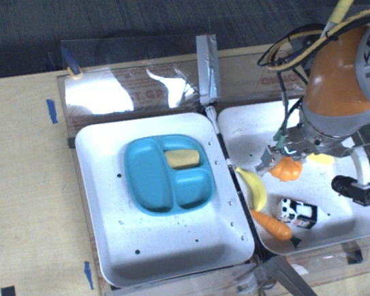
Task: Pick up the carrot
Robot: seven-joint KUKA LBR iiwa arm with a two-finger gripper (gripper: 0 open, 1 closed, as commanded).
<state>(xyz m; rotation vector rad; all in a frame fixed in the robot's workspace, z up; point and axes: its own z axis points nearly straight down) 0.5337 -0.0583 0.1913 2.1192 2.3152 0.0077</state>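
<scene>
The carrot (271, 226) is orange with a small green stub. It lies slanted along the front left corner of the right bin (361, 221), just below a yellow banana (254, 188). My gripper (280, 156) hangs over the middle of that bin, above and to the right of the carrot and well apart from it. A round orange fruit (287, 170) sits directly at the gripper's tip; whether it is gripped is hidden by the wrist. The grey arm with its orange band (337, 80) covers the bin's back right.
A black-and-white toy (298, 213) lies right of the carrot, and a pale yellow piece (321, 158) lies under the wrist. The left bin (118, 250) holds a blue divided plate (149, 177) with a yellow food piece (182, 158) in one compartment.
</scene>
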